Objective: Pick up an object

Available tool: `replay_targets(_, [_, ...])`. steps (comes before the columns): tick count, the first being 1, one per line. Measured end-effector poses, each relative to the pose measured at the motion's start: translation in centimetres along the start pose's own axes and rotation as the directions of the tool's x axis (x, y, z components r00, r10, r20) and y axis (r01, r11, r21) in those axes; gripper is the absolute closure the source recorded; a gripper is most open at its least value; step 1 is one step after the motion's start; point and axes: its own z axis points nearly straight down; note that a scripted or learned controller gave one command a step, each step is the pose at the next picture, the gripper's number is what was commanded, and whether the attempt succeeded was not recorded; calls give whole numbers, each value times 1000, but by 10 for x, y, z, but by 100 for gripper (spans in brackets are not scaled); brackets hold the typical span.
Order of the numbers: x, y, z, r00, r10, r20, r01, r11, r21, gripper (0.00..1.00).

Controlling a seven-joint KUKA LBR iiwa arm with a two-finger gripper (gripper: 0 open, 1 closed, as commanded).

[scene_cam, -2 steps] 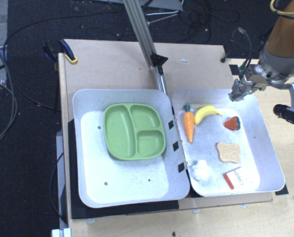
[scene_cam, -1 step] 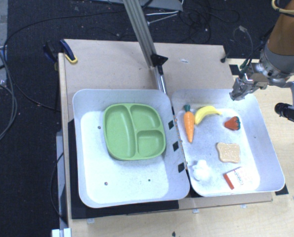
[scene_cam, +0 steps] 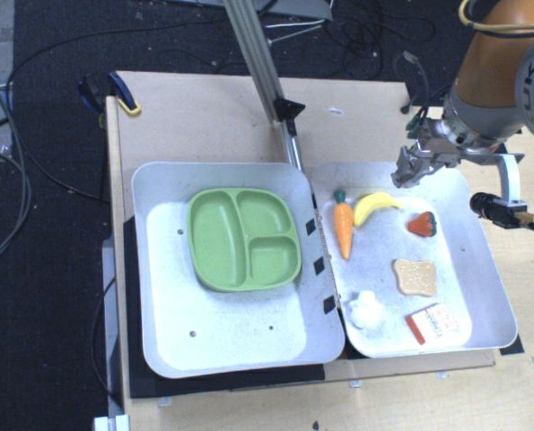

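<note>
Overhead, the tool (scene_cam: 412, 167) hangs above the right bin's (scene_cam: 482, 268) far rim.

The two shallow bins, left (scene_cam: 159, 330) and right (scene_cam: 482, 277), are looking like matt white plastic, faintly speckled. The green divided plate (scene_cam: 245, 239) is showing a smooth, softly shining plastic surface. The carrot (scene_cam: 343, 227), banana (scene_cam: 374, 207) and strawberry (scene_cam: 422, 224) are reading as smooth moulded plastic, the banana catching a slight gloss. The toast slice (scene_cam: 415, 277) is looking matt and grainy. The bench top (scene_cam: 204, 119) is appearing as pale, matt wood or board. The gripper (scene_cam: 410, 171) is looking like dull grey metal, and the arm's orange band (scene_cam: 500, 48) is gleaming smoothly.
</note>
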Motion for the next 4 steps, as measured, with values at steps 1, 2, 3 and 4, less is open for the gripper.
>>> replay_targets(1, [46,-6,-6,1000,-1,0,1,1000,0,100])
replay_targets(2, [102,-13,8,1000,-2,-1,2,1000,1,100])
replay_targets(3, [165,-13,9,1000,-2,-1,2,1000,-1,100])
replay_targets(4, [222,-28,1,1000,-3,-1,3,1000,0,100])
